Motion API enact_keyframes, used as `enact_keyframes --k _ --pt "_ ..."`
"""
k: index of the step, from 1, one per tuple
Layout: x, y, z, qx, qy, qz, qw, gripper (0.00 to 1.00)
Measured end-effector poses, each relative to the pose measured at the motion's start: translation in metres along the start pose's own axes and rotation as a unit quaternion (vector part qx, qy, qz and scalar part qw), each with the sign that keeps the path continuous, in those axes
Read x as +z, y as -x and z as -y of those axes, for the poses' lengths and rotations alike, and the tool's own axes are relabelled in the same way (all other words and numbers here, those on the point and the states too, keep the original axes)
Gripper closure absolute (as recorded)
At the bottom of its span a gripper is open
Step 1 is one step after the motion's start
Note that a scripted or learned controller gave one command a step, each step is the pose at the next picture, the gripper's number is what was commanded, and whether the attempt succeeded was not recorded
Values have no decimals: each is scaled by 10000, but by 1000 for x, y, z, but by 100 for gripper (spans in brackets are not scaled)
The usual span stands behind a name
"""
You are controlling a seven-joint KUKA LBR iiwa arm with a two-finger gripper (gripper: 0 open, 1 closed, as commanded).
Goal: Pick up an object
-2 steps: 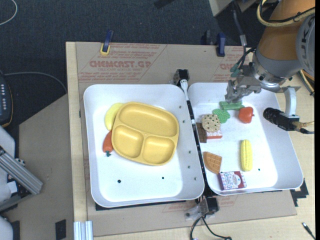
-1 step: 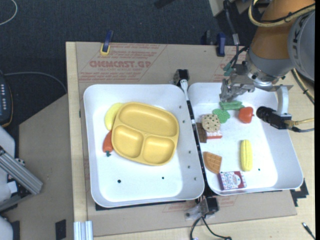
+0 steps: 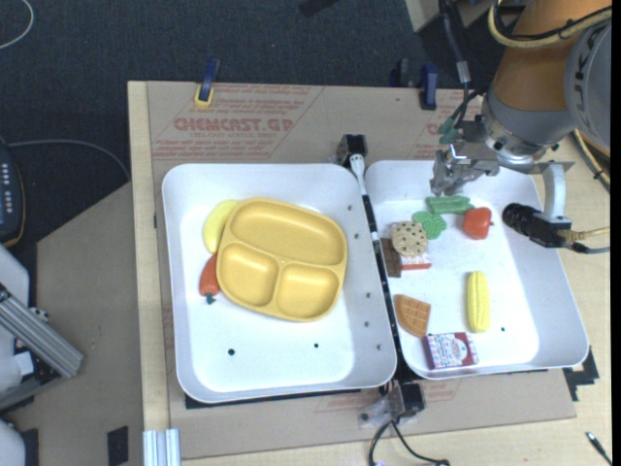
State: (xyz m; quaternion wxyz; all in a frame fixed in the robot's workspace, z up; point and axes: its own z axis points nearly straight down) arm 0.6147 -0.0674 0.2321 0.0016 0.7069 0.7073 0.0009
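— Hovering at the far end of the right bin [image 3: 543,309]: gripper [image 3: 451,183], pointed down, its tip just above a green strip [image 3: 450,204]. Touching or barely apart, I can't tell from this slant.

— Grip state?

— Can't tell. The tip reads as a dark tangle against the green, so whether it is spread or closed isn't readable.

— Strip's position?

— Lying flat on the white floor in the far part of the right bin, directly under the tip and running a little to the right of it.

— Close neighbours?

— A green lump [image 3: 430,225] sits against the strip's near-left end. A red round piece [image 3: 476,222] lies just beside the strip on the right. A speckled cookie [image 3: 408,237] is near on the left, past the lump, with a brown block [image 3: 391,257] against its left side. The lump and the red piece crowd the strip on two sides.

— Farther out?

— A corn cob [image 3: 476,300] lies mid-bin, lengthwise and well apart from the strip. A waffle wedge [image 3: 413,315] lies left of the cob. A red packet [image 3: 449,349] rests by the near rim.

— Other bin?

— The left bin [image 3: 194,348] holds a yellow divided plate [image 3: 281,258]. A yellow piece [image 3: 215,223] pokes out at the plate's far-left edge, and a red-orange pepper [image 3: 209,278] lies against its left edge. All are well apart from the gripper, beyond the dark divider [image 3: 369,226] between the bins.
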Motion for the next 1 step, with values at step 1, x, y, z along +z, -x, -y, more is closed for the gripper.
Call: enact_keyframes --k 1 --pt "2 5 13 6 -32 -5 10000 100"
